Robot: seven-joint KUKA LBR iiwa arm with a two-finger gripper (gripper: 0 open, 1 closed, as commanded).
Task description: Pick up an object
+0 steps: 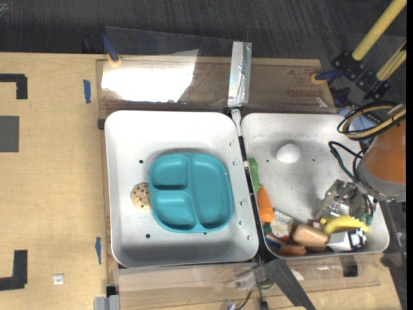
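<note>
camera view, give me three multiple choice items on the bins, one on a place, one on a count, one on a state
1. Where is the cookie?
A. left bin, beside the teal tray
B. right bin
C. on the bench

2. How many compartments has the teal tray?
A. two
B. three
C. five

3. How does the white ball lie?
A. on the tray
B. under the banana
C. alone on the right bin's floor

Answers:
1 A, it lies against the tray's left edge in the left bin.
2 B, three wells show.
3 C, apart from the pile around the banana.

Two bins side by side
Left bin (122, 173): divided plate (191, 190), cookie (141, 196) at its left. Right bin (310, 131): ball (288, 152) upper middle, what may be food items along the lower edge.
</note>
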